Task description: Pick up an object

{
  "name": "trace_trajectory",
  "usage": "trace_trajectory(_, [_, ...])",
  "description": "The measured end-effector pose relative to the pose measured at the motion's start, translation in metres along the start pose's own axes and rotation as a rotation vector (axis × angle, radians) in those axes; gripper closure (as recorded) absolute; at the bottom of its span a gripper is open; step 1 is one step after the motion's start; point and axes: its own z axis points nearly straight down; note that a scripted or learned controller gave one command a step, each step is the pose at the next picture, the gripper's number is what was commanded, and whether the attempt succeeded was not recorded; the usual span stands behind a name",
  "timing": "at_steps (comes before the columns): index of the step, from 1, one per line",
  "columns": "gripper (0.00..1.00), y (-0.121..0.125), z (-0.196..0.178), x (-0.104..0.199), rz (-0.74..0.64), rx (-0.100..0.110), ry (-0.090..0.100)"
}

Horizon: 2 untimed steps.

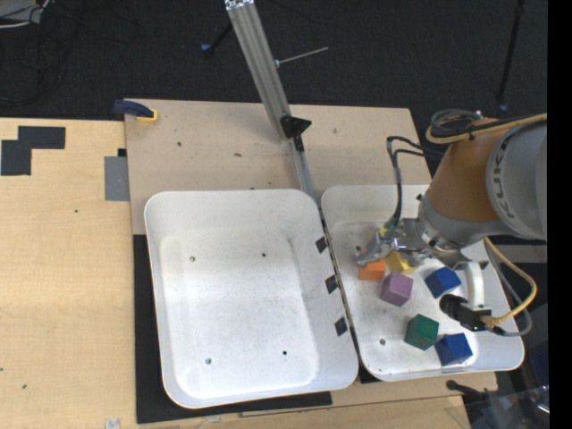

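White bins (232,382); orange (372,271), purple (397,289), green (422,332), 2 blue blocks (441,281), poss. yellow one (397,261).

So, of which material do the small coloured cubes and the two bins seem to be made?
The purple cube, green cube and two blue cubes look like matte foam or painted wood: flat colour, no glare. The bins look like smooth white plastic with rounded moulded rims, though this is uncertain.
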Motion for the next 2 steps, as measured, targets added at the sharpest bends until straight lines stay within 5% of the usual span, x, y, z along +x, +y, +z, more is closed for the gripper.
trace_trajectory(1, [0.00,0.0015,0.0015,-0.0008,0.004,-0.004,-0.001])
trace_trajectory(2, [1.00,0.0028,-0.0084,-0.0028,0.010,-0.006,-0.002])
